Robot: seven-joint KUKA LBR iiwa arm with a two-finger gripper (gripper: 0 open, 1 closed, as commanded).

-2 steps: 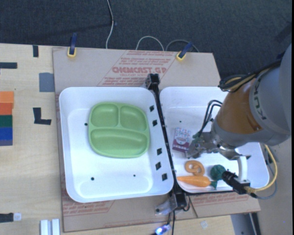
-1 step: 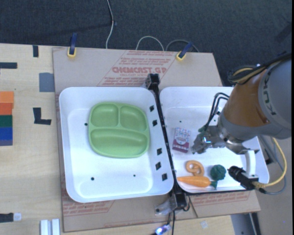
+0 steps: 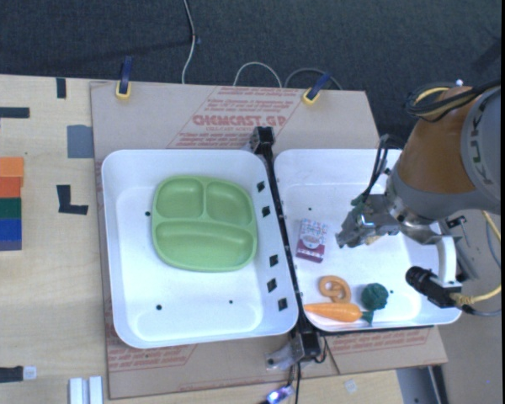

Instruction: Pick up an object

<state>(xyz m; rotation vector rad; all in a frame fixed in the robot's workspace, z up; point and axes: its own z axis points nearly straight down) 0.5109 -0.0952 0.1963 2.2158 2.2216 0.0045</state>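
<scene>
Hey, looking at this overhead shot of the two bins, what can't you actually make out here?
- Two-finger gripper, camera view: small and blurred against the white right bin, so finger state is unreadable.
- Small printed packet: label too small to read.
- Dark green lumpy toy beside the orange carrot: too small to identify.
- Grey arm: cut off by the right edge.

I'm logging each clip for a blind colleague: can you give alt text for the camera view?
A grey and orange robot arm reaches from the right, its claw over the right bin, near a small packet. A pretzel, a carrot and a green broccoli piece lie by that bin's front edge; the left bin holds a green divided plate.
</scene>
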